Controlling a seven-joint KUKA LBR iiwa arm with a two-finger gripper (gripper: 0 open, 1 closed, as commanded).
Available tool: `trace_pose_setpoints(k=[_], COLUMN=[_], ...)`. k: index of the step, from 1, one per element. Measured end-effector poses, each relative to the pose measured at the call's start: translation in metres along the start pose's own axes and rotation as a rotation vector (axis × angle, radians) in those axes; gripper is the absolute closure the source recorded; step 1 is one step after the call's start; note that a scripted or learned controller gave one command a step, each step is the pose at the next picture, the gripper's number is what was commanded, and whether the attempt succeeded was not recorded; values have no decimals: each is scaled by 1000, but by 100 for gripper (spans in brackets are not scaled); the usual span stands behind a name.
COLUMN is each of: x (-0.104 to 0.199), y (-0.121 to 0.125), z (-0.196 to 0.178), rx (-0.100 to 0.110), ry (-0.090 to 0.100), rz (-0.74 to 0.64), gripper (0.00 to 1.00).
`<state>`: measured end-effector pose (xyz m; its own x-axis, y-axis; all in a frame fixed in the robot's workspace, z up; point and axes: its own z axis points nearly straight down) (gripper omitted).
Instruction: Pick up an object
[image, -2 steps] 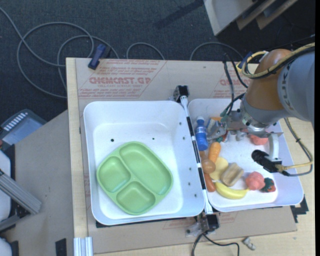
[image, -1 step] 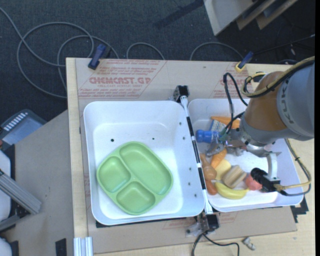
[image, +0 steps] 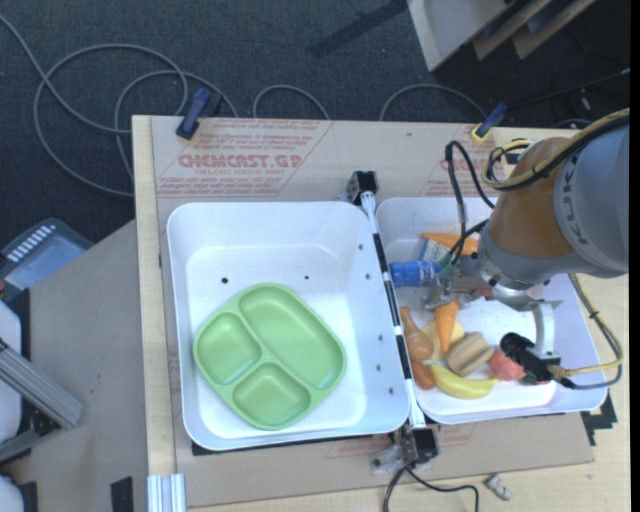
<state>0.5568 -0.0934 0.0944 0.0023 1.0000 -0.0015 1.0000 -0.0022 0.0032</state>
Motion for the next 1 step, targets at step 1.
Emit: trace_pose_setpoints(k=[1], x=[66], y=[12], z=[-90], rx=[2], ry=[2], rz=[-3], gripper=[100])
